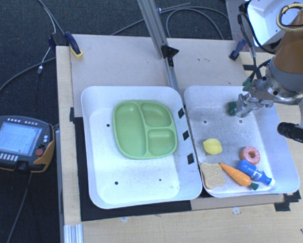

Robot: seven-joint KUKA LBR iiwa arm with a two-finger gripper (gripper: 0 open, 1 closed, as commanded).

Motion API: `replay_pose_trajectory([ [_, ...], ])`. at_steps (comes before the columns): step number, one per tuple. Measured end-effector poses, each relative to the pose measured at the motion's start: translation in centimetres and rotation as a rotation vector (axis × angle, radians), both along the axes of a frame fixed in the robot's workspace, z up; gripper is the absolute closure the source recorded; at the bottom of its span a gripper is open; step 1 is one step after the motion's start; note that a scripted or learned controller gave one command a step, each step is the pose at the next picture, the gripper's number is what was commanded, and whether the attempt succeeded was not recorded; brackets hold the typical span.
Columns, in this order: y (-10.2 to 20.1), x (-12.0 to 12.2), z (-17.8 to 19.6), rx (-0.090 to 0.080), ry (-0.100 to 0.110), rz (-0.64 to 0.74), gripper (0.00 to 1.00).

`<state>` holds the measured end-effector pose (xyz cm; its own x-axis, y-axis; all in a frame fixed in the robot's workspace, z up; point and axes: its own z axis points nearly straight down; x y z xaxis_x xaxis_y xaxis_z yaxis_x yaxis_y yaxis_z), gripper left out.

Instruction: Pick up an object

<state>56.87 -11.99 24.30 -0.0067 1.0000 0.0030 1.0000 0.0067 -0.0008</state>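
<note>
A: While the front of the right bin [288, 178] keeps its bread slice [213, 175], carrot [234, 174], blue bottle [254, 173], pink doughnut [250, 155] and lemon [212, 146], nothing's lifted yet, I'd say.

B: Agreed. The gripper [244, 105] sits low at the far end, right beside a small dark green thing [233, 108]. Fingers spread or pinched? Can't tell from here.

A: So the pick is not yet done. Any obstacles?

B: Not really. The green plate [144, 129] sits in the left bin [103, 186], well apart, and the metal post [156, 22] stands behind.
</note>
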Motion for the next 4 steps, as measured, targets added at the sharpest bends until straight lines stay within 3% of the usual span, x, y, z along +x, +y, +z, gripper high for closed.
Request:
replay_pose_trajectory([
  [4,20.7,4.5,-0.9,0.000,-0.003,0.001,1.00],
])
